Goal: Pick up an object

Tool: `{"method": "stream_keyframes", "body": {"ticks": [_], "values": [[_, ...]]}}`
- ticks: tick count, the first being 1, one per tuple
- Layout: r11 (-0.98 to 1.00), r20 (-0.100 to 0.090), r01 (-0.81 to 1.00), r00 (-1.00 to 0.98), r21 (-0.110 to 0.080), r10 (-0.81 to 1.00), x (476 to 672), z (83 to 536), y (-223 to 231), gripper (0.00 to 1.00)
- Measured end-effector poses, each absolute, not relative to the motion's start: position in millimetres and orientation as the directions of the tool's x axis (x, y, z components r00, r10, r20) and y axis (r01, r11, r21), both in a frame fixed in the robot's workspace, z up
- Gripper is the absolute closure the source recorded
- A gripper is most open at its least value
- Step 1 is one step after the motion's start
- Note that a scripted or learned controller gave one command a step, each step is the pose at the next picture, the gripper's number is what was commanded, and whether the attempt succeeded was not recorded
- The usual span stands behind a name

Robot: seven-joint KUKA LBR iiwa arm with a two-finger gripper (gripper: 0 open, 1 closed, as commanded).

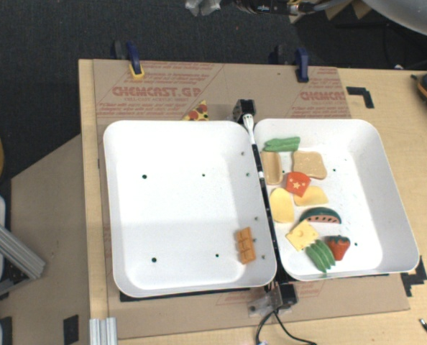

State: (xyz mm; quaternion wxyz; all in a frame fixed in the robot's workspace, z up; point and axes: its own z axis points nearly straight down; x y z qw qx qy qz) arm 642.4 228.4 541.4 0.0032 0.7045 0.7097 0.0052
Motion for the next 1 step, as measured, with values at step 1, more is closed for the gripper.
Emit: {"method": "stream_keyframes", "body": {"ticks": [1], "values": [[0.009,0.003,1.0,-0.009,0.016,1.0,642.3,552.3,229.6,1.0]]}}
